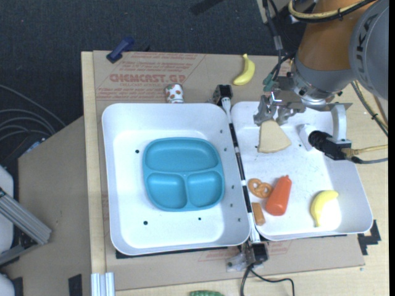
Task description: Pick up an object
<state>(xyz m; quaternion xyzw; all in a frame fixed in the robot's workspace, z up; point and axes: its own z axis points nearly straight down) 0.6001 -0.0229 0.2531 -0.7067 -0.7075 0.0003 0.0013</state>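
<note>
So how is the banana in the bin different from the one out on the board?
The banana in the right bin looks bigger and chunkier; the banana on the board is slimmer and more curved. The first lies inside the bin, the second outside it, on the cardboard. Both are yellow.

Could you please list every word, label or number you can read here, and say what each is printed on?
"CHEMCAST GP": large red letters on the brown protective sheet covering the bench behind the left bin; the last letters are only partly legible.
Smaller red lines above and below that word: too small and blurred to read.
No readable text elsewhere.
</note>
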